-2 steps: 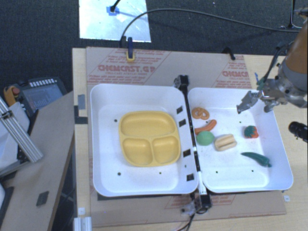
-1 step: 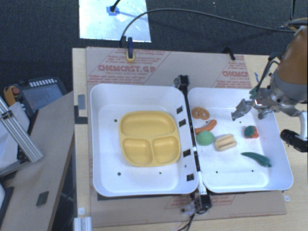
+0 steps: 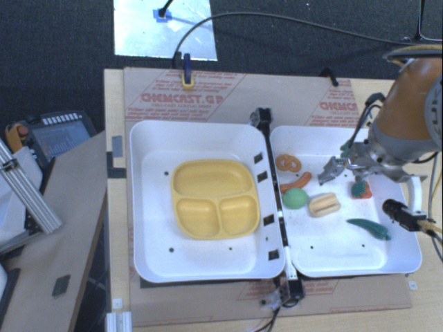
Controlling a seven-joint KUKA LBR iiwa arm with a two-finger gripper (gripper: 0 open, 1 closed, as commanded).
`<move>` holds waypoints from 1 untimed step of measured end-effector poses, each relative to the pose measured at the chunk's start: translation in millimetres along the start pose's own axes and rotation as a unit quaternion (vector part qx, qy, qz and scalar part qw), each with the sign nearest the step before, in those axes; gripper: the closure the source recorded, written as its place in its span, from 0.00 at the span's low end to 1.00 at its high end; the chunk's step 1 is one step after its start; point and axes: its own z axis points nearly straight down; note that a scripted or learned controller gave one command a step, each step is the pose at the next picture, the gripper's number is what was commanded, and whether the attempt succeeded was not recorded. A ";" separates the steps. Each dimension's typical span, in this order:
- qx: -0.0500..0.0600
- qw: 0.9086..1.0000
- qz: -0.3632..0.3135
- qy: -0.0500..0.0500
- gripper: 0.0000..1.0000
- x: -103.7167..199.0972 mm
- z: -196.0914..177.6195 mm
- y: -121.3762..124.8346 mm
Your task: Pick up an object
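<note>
The right bin [image 3: 332, 258] holds several toy foods: a brown pretzel [image 3: 288, 162], an orange-red sausage [image 3: 296, 182], a green ball [image 3: 295, 198], a tan bun [image 3: 323, 204], a dark green pepper [image 3: 370, 228] and a small teal and red piece [image 3: 360, 189]. My gripper [image 3: 340, 171] hangs over the upper right part of this bin, just above and left of the teal and red piece. It is open, and I see nothing between its fingers. The arm's orange band [image 3: 408, 102] rises behind it.
The left bin [image 3: 149, 206] carries a yellow divided tray [image 3: 214, 199]. A black divider strip [image 3: 271, 192] runs between the two bins. Cables cross the bench's back edge, and a teach pendant [image 3: 59, 138] lies off to the left.
</note>
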 end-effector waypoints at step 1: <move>0.000 1.000 0.000 0.000 0.00 8.4 52.9 -7.1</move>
